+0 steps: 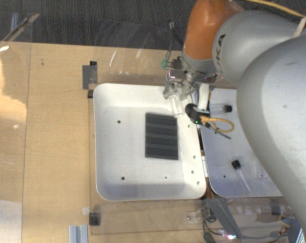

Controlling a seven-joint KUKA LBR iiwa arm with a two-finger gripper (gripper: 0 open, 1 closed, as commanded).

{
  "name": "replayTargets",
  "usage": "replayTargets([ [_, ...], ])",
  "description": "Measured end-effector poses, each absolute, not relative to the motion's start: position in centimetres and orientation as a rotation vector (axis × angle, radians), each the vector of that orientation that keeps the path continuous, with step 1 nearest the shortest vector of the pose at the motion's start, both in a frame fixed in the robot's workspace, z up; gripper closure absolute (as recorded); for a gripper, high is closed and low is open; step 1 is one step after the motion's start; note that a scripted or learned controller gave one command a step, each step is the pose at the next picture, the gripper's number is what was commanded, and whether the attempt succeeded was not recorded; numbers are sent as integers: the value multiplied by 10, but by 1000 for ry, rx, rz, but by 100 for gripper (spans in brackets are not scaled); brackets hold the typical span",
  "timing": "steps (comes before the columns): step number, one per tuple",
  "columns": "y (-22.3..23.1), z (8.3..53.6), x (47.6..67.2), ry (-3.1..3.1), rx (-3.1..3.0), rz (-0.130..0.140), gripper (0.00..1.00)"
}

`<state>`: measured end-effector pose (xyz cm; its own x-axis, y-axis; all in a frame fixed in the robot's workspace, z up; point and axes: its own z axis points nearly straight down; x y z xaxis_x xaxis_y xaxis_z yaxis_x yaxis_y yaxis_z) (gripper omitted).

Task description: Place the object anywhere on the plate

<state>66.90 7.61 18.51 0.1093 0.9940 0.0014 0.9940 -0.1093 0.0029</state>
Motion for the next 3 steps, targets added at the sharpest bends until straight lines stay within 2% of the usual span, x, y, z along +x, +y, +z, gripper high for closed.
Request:
replayTargets([
  [1,122,233,670,2575,1791,9,100],
  [2,174,111,628,2923,1146,6,100],
  [3,196,190,652,3081,568,10,100],
])
